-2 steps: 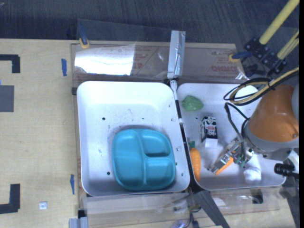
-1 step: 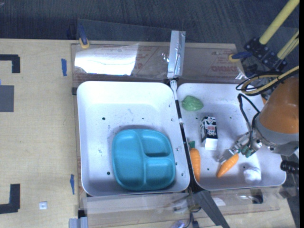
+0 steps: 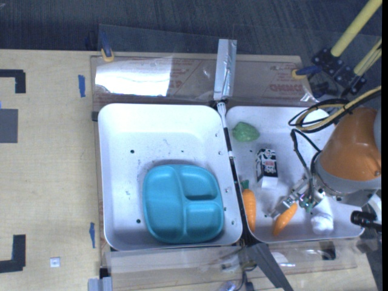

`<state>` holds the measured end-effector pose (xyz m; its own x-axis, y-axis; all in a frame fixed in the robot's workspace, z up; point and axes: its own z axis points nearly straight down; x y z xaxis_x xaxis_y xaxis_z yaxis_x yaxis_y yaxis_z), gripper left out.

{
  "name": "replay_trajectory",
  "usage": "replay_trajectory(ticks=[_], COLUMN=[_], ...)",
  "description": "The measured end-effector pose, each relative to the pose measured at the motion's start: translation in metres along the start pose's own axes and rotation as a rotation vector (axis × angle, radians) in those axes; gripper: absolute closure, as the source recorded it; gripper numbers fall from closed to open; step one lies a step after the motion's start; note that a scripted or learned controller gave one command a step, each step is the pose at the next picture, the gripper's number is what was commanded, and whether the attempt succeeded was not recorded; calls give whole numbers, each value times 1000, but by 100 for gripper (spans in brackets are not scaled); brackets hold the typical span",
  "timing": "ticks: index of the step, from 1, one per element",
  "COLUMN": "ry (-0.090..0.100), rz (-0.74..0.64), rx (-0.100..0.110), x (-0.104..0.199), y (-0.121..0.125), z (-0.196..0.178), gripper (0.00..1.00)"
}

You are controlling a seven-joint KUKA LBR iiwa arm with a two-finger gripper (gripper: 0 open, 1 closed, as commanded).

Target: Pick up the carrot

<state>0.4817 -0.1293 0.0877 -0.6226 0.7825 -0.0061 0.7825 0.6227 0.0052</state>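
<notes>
gripper: gripper (image 3: 295, 200) is low in the right bin (image 3: 339, 232), metal fingers angled down-left; too small and cluttered to tell whether they are apart or together
at the tips: an orange carrot-like piece (image 3: 284, 217) lies just below-left of the gripper, touching or nearly touching it; cannot confirm it sits between the fingers, so not calling it held
carrot: the carrot (image 3: 248, 207) with a green top lies against the right bin's left wall, near the front edge
axis: the carrot's long axis runs roughly front-to-back, green end toward the back, parallel to the divider
relation: the carrot is left of the gripper, near but apart, with the orange piece between them
judgement: if the walled one is the target, the move is a short shift left; the wall leaves little finger room on that side
nearby: small black-and-white carton (image 3: 266, 163) behind, green lump (image 3: 245, 131) further back, white object (image 3: 322, 219) right of the gripper
left bin: left bin (image 3: 121, 126) holds a blue divided tray (image 3: 182, 203)
table: both bins sit on the wooden table (image 3: 42, 162)
</notes>
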Motion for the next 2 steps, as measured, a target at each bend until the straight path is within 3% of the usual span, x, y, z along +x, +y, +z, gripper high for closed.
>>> replay_trajectory(ticks=[1,2], ry=[2,3], rz=[-121,-187], rx=[0,2], x=[-75,-79], y=[44,74], z=[1,-2], gripper=[0,0])
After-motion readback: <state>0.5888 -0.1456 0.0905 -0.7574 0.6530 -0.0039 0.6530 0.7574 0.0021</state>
